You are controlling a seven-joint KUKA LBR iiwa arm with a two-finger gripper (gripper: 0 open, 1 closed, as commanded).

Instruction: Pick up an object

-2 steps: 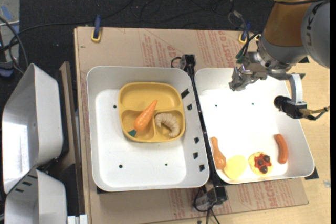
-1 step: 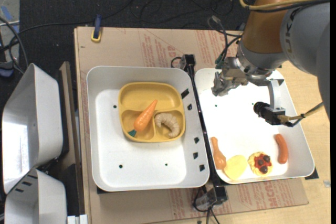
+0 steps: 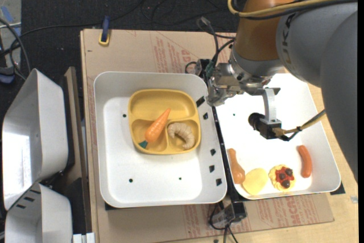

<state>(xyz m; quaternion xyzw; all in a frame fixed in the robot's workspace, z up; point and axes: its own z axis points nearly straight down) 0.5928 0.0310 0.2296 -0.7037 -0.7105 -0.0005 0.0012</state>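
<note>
Grey and orange, the arm point(image 3: 296, 25) is reaching in over the right bin point(image 3: 318, 122), and its pincer point(image 3: 219, 91) is hanging at that bin's upper left corner, right above the seam where the two bins meet. Whether the pincer is wide or narrow I cannot tell, since the wrist is covering it from above; nothing is showing between its tips.

Just to the pincer's left and a little below, the yellow divided plate point(image 3: 165, 101) is sitting in the left bin point(image 3: 114, 179). An orange toy carrot point(image 3: 157, 125) is lying slantwise across the plate's left compartment, and a pale toy shrimp point(image 3: 182, 134) is curling in the lower right compartment, close beside the carrot.

Below the pincer and to its right, a black part with a cable point(image 3: 264, 124) is hanging over the right bin. Farther below, along that bin's bottom edge, four toy foods are lying apart from one another: an orange drumstick point(image 3: 235, 165), a pale yellow piece point(image 3: 255, 180), a small tart with dark berries point(image 3: 282, 176), and an orange sausage point(image 3: 306, 160) nearest the right wall.
</note>
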